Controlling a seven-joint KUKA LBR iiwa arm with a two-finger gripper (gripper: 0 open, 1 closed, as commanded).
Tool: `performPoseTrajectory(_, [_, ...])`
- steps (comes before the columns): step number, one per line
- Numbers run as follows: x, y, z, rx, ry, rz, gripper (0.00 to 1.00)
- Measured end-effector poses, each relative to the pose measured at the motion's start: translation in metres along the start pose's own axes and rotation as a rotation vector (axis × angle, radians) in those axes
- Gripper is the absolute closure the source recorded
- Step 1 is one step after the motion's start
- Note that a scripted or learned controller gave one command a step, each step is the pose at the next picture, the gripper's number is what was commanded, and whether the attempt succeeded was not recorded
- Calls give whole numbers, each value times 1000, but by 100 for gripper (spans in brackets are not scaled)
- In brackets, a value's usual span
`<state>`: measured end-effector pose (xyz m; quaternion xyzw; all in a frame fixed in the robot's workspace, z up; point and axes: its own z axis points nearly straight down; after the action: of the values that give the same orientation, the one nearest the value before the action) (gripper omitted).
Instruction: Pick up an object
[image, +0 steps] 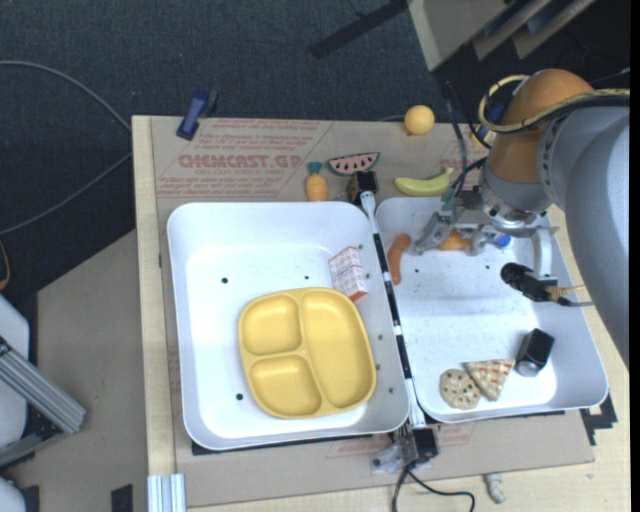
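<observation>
Scene: two shallow white bins are seen from above, the left bin (190, 300) and the right bin (570, 340) side by side on a board.
Gripper (447, 232): it is lowered into the far end of the right bin; whether it is open or closed cannot be told.
Task object: a small orange object (457, 241) is seen directly at the gripper, low in the bin; a hold on it cannot be confirmed.
Step in hand: the grasp is judged to be under way, at the point of contact or just short of it.
Next move: a firm closing on the orange object is called for, then a straight lift clear of the bin wall.
Other right-bin items: a sausage (397, 258) lies against the left wall; a cookie (459, 388), a pizza slice (491, 376) and a small black block (535, 351) are grouped at the near end, well apart from the gripper.
Left-bin items: a yellow divided plate (305, 352) and a red-and-white packet (347, 271) are held; the packet's print is too small to be read.
Writing: "CHEMCAST GP" (240, 160) is printed in red on the board behind the bins; the smaller lines cannot be read.
</observation>
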<state>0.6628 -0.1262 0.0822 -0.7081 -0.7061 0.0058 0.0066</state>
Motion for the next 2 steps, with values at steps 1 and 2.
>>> performPoseTrajectory(1, [9,0,0,-1,-1,0,0])
performPoseTrajectory(2, [17,0,0,-1,-1,0,0])
